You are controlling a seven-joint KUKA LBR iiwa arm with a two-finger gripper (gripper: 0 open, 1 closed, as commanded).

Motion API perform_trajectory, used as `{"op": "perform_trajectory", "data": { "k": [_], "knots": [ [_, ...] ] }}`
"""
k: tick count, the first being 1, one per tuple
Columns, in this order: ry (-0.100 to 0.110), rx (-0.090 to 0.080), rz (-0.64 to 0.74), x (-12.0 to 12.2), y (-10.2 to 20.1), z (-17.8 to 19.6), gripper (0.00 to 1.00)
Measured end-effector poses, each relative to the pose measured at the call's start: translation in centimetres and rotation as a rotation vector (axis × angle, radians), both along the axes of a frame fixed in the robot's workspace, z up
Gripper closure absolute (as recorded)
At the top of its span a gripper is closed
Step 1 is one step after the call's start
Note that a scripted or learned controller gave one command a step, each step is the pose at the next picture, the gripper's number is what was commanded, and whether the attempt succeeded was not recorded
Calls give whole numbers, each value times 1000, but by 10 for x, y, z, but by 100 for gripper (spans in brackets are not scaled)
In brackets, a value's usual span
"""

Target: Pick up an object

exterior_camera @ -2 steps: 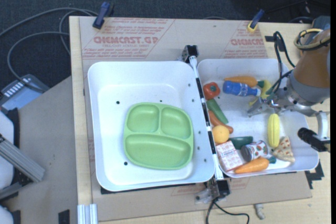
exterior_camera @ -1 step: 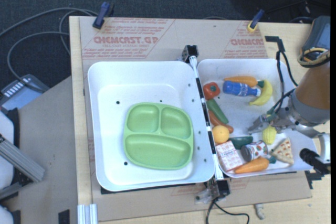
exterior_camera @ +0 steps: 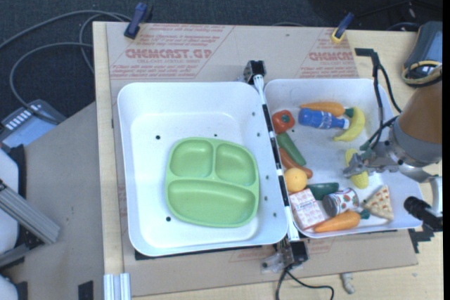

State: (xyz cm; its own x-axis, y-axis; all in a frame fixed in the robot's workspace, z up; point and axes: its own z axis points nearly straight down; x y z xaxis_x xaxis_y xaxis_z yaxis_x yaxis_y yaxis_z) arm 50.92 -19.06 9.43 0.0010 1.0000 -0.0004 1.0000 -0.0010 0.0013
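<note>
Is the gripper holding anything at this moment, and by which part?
It cannot be told. The gripper is low in the right bin, just above a small yellow item near the pizza slice, but no grasp is visible.

bright, even overhead light, soft shadows, mild glare on the white bins [exterior_camera: 140, 109], slightly soft focus.

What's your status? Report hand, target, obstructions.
Hand low in right bin, grip unconfirmed. Small yellow piece just beneath. Banana and pizza slice close by.
</note>
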Motion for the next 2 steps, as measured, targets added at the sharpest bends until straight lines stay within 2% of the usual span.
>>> {"op": "perform_trajectory", "data": {
  "k": [1, 2],
  "knots": [
    [1, 2, 2, 6, 59, -10, 100],
    [1, 1, 2, 4, 160, 90, 100]
  ]
}}
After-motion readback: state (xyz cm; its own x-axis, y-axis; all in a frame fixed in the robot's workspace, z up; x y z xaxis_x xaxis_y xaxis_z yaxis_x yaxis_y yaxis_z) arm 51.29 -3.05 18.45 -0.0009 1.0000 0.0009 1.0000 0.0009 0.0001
